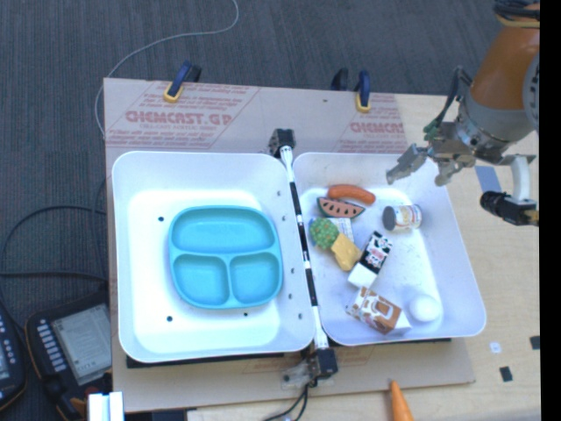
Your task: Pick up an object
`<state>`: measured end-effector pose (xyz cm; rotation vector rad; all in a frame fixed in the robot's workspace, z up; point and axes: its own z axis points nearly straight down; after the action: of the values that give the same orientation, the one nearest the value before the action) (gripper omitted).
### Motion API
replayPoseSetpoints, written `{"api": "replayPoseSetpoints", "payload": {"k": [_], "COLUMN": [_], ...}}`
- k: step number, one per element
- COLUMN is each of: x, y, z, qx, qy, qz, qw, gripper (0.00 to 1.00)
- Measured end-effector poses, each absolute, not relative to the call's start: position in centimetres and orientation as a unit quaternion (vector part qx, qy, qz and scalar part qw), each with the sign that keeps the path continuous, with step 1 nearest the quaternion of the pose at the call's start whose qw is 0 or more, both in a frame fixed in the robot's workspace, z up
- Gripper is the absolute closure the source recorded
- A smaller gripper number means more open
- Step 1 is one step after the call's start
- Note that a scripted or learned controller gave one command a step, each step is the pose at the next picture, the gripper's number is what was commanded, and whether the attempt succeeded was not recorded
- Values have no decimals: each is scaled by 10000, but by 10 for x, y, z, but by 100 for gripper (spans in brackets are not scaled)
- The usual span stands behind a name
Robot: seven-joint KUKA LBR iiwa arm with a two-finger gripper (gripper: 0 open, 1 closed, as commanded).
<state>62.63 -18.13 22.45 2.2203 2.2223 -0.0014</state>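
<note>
At the left of the frame, the left bin holds a light blue divided tray lying flat near its middle. A black divider strip runs between the two bins.

The right bin carries the loose objects. Going rightward: a green toy vegetable touching a yellow block, a watermelon slice just above them, and an orange-red sausage at the top of the group. Below lie a black-and-white carton with a white block at its lower end, a brown-and-white box near the front wall, a small can on its side, and a white egg in the lower right corner.

The gripper hangs at the upper right of the frame, over the bin's upper right corner. Its two fingers are spread apart with nothing between them. The can lies just below and left of the jaws, apart from them; the sausage lies further left.
</note>
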Motion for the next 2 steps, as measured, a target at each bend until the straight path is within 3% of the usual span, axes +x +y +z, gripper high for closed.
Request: {"api": "replayPoseSetpoints", "payload": {"k": [1,2], "x": [596,596], "y": [-153,-153], "z": [94,104], "qx": [7071,7072], "qy": [7071,7070], "qz": [-2,-5], "qw": [4,0], "gripper": [0,100]}}
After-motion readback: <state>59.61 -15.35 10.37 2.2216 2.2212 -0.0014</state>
